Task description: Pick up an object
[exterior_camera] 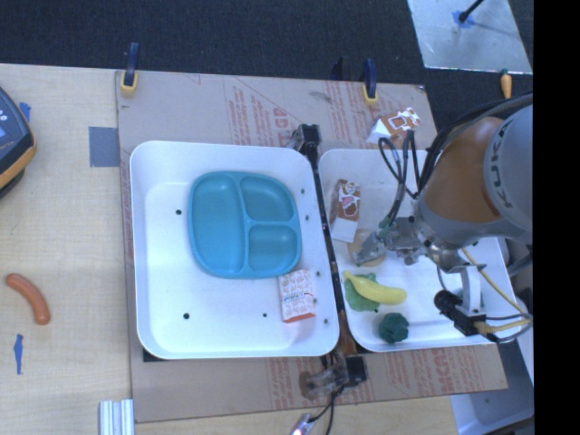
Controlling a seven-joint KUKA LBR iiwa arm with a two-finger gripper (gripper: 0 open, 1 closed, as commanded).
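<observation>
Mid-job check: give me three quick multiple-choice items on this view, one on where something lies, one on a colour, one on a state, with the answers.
1. Where does the blue divided plastic plate lie?
A. in the left white bin
B. in the right white bin
C. on the bare bench

2. What colour is the small round lump near the right bin's front edge?
A. red
B. dark green
C. white

3. How does the small red-and-white packet lie against the plate?
A. on top of it
B. beside its near right corner
C. under it

Answers:
1 A, the plate sits in the left bin.
2 B, the lump is dark green, below the yellow banana.
3 B, the packet lies flat on the bin floor by the plate's corner.
</observation>
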